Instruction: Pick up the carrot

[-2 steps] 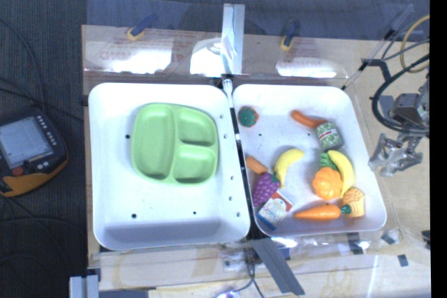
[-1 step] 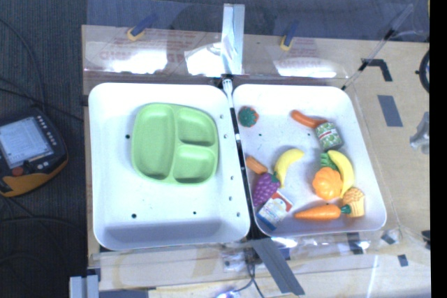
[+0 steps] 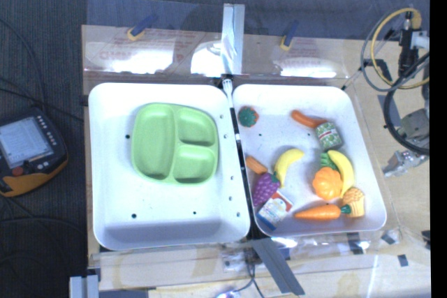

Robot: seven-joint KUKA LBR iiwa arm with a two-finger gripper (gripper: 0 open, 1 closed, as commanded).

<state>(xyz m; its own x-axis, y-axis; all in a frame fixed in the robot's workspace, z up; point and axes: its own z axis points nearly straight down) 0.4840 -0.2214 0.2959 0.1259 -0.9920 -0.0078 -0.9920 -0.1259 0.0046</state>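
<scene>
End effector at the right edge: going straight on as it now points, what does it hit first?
Probably the bare bench: the end effector seems to hang outside the right bin, pointing down, though depth is unclear. The carrot lies off that line.

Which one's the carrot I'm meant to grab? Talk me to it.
Go to the right bin, then its near edge. The carrot lies flat there, just below the orange pepper. It is long, tapered and orange with a green top, unlike the round pepper and curved bananas.
</scene>
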